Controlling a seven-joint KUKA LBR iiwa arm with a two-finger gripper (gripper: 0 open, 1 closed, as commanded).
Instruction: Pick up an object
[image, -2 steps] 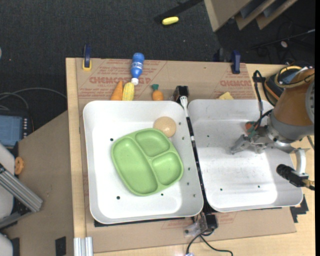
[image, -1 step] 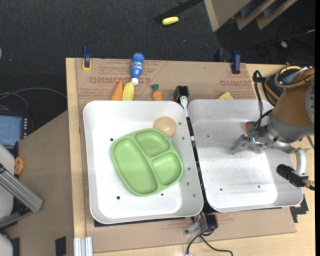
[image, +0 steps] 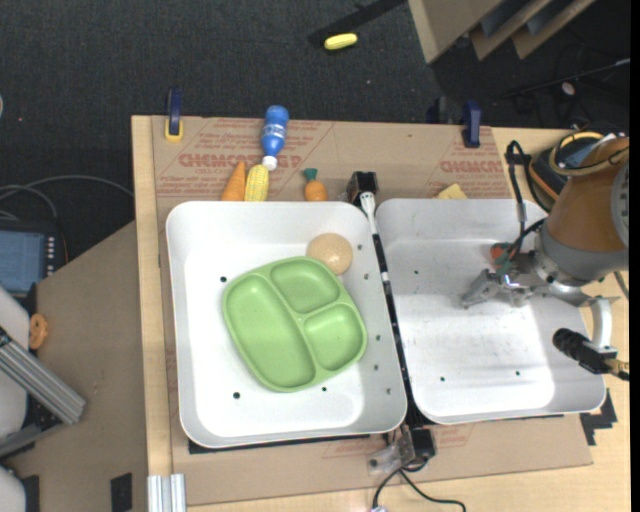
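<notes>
Green plastic is sitting in the left bin: a three-part tray, lying flat and slightly turned, near the bin's middle. A tan ball is touching the tray's far right edge. Both are candidates for the pick; no other loose item is showing in either bin.

Beyond the far rim, on the board, a toy corn, carrot, and bottle are lying outside the work area.

The right bin is carrying the gripper, which is hovering low over bare white floor with its fingers spread apart and nothing between them. The arm is reaching in from the right.

Assessment: the gripper is standing well apart from both candidates, with the bin divider between. Good practice here is lifting clear of the divider, travelling left, and centring over the ball, the easier target for two fingers. The tray is offering only thin rims, so a grasp there is risking a slip. Closing should be waiting until the fingers are straddling the ball evenly; it may roll against the tray.
</notes>
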